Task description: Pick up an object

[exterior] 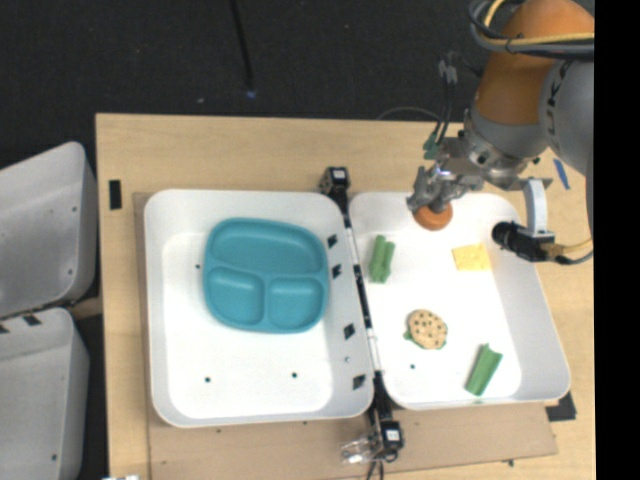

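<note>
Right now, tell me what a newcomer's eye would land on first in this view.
The teal divided plate stands out, sitting alone in the left bin. Next comes the grey arm with its orange band at upper right, its gripper right at a small orange object by the far edge of the right bin. Scattered there too are two green pieces, a yellow square and a cookie.

Taking the yellow square block [471,258] as landmark, open white floor is seen just below it and toward the right-hand white bin's [553,358] near rim. Left of it, passage is narrowed by an upright-lying green stick [381,258]; below-left by a speckled round cookie [427,329]; further below by a second green stick [483,369]. Above-left, room is taken by the pincer [434,200] over a small orange ball [434,217].
</note>
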Controlling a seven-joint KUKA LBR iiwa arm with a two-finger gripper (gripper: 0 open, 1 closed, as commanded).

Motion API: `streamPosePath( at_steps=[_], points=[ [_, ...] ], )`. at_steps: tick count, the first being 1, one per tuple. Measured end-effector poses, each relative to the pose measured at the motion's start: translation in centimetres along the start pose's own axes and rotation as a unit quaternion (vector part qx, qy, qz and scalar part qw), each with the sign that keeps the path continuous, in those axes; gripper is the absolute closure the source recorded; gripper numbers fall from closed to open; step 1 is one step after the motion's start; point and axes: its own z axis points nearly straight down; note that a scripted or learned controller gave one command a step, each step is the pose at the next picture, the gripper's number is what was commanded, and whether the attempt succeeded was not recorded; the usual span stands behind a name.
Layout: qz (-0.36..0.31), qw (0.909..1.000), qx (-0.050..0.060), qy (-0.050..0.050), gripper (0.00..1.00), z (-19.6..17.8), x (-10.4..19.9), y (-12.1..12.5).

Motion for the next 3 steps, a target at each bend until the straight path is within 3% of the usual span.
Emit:
streamPosePath(
  at_steps=[1,3],
  points=[
    [-0.001,1.0000,0.000,0.000,1.00,0.1,5.7,1.9],
    [0.001,1.0000,0.000,0.000,1.00,-0.5,15.2,2.5]
  ],
)
